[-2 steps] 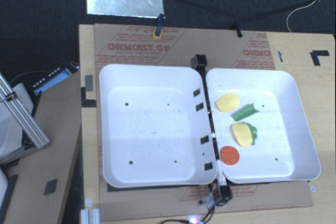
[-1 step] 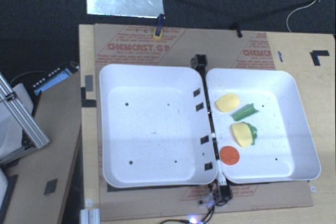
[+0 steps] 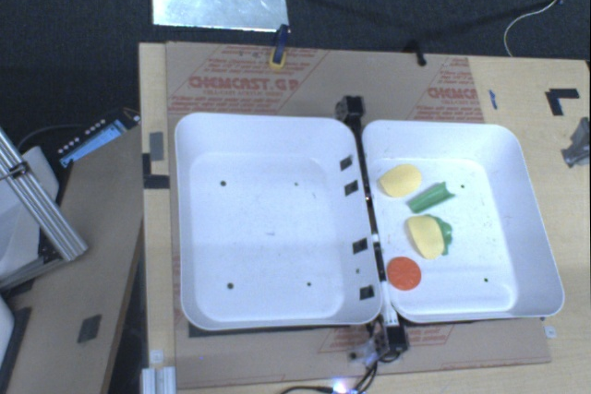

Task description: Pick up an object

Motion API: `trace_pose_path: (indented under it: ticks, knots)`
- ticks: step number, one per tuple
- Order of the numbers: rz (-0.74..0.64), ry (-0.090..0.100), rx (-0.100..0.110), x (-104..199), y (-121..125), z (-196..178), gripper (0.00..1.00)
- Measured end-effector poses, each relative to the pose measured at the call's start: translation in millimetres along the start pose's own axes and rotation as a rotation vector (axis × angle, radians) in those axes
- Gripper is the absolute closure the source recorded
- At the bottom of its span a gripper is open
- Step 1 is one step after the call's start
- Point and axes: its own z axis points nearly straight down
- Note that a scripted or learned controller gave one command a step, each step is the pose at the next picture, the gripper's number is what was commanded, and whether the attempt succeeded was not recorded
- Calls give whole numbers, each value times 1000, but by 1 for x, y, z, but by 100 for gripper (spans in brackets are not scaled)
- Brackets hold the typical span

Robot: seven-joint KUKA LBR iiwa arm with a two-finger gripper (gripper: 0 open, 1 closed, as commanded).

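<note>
Brown bench (image 3: pixel 231 78) bears 2 white bins (image 3: pixel 268 143).

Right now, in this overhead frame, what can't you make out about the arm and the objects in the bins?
- Tool: cut off by the right edge of the camera view; finger state unreadable.
- Lower yellow piece: covers part of a green piece beneath it.
- Red disc, upper yellow piece, green strip: too small to identify.
</note>
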Motion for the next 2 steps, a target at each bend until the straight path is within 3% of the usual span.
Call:
trace_pose_path:
  ticks: [1,2]
  knots:
    - [8,-6,-11,-43,-1,-37,100]
    - [4,-5,-12,-47,-1,-75,100]
